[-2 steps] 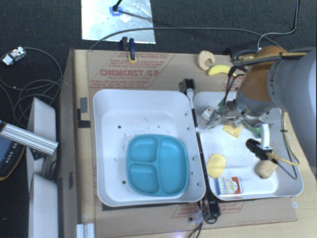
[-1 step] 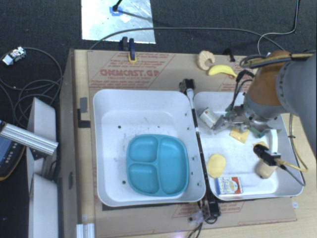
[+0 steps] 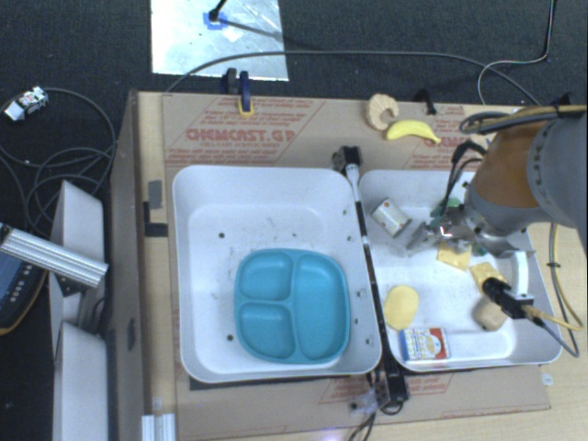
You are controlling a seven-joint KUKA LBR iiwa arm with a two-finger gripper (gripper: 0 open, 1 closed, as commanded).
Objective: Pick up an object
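Two white bins (image 3: 276, 186) are being propped on a cardboard-topped bench (image 3: 239, 131) over dark carpet, and the gripper (image 3: 430, 232) is being hung, jaw state can't be made out, beside a yellow wedge (image 3: 453, 257) in the right bin.

Both bins (image 3: 276, 186) are white; the left one holds a light blue plate (image 3: 292, 304), the right one a pale yellow disc (image 3: 401, 306), a yellow wedge (image 3: 454, 257) and a white carton (image 3: 424, 344) printed blue and red. The bench (image 3: 266, 131) is brown cardboard with red lettering, bearing a yellow banana (image 3: 412, 131). The arm (image 3: 528, 177) is grey with an orange band.
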